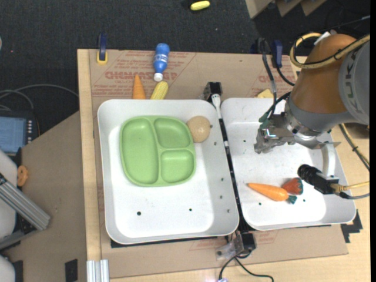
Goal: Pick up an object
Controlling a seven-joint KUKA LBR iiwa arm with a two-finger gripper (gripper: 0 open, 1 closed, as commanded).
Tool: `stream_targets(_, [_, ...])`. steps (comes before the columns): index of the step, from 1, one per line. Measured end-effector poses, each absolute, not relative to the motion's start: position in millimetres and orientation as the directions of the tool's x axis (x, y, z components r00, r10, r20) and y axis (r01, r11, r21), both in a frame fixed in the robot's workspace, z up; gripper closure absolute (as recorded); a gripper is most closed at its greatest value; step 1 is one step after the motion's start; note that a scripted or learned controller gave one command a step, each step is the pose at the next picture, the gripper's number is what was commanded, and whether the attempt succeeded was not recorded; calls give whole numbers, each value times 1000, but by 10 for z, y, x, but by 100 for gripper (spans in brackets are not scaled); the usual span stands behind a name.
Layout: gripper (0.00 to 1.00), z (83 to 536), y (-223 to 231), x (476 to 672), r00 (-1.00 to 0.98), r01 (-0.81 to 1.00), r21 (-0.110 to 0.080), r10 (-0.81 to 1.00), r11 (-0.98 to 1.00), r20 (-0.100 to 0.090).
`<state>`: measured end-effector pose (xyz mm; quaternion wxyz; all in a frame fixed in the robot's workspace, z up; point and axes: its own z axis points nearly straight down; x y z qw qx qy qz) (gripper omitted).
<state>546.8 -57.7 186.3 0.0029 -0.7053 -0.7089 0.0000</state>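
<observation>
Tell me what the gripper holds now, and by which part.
Nothing seems held: the gripper is over the right bin, well apart from the carrot.

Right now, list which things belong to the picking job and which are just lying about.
For the job: gripper; carrot and red toy in the right bin; green plate and tan ball in the left bin.

Lying about: bottle, orange cone and yellow piece beyond the bins; yellow thing on the floor.

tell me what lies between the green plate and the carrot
No object: in the camera view only bare white floor and the two bins' adjoining rims separate the green plate from the carrot.
</observation>
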Motion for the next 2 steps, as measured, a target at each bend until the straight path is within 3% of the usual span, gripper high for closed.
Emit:
stream_targets(1, [0, 1845, -618, 5484, 0, 1000, -3, 1000, 0, 1])
stream_targets(2, [0, 869, -1091, 5209, 6, 1000, -10, 1000, -6, 1])
